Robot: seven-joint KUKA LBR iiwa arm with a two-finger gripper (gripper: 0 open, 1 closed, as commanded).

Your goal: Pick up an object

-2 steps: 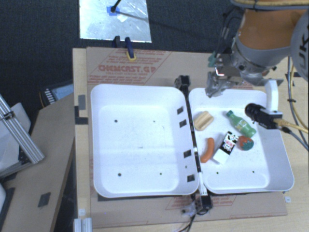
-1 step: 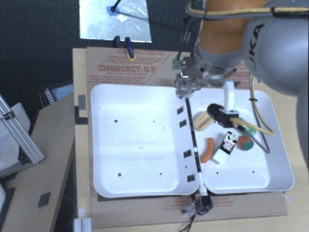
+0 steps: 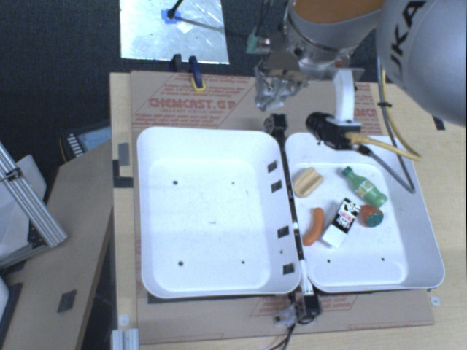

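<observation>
Front edge of the left bin [image 3: 211, 286] sits closest, nothing in it. The pincer [image 3: 276, 97] hangs above the far rim between the bins, can't tell its state, nothing visibly held. In the right bin [image 3: 408, 268]: bread piece [image 3: 307, 181], green bottle [image 3: 364, 187], sausage [image 3: 314, 226], milk carton [image 3: 341, 222], small red-and-teal item [image 3: 371, 216].

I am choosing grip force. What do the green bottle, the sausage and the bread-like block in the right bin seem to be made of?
Green bottle: looks like hard moulded plastic, with a slight sheen; probably a toy.
Sausage: orange-red, smooth and evenly coloured, likely plastic or rubber play food; I cannot tell which.
Bread-like block: tan, matte, with faint ridges; maybe plastic or foam, unclear.
</observation>
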